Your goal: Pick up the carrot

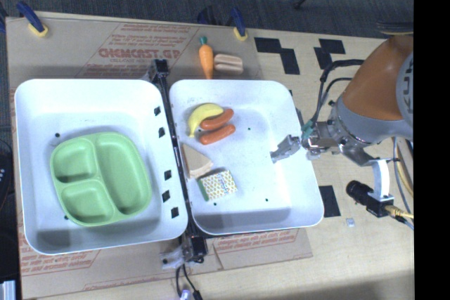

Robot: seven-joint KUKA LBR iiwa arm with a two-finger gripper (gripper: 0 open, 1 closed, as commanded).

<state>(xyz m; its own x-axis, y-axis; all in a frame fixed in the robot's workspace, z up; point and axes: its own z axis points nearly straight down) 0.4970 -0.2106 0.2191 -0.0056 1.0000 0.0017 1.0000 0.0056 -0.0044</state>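
The carrot point(205, 58), orange with a green top, lies on the cardboard just beyond the far edge of the right bin point(302, 204), outside both bins. My gripper point(285, 149) hangs over the right side of the right bin, well to the right of the carrot and nearer the camera. Nothing is seen in the gripper. The grey wrist and its orange band point(380, 84) reach in from the right.
A tan bun-like toy point(228, 64) lies right beside the carrot. In the right bin are a banana point(199, 116), two red sausages point(216, 127), a tan wedge point(195, 159) and a patterned block point(218, 183). The left bin point(35, 221) holds a green divided plate point(100, 178).
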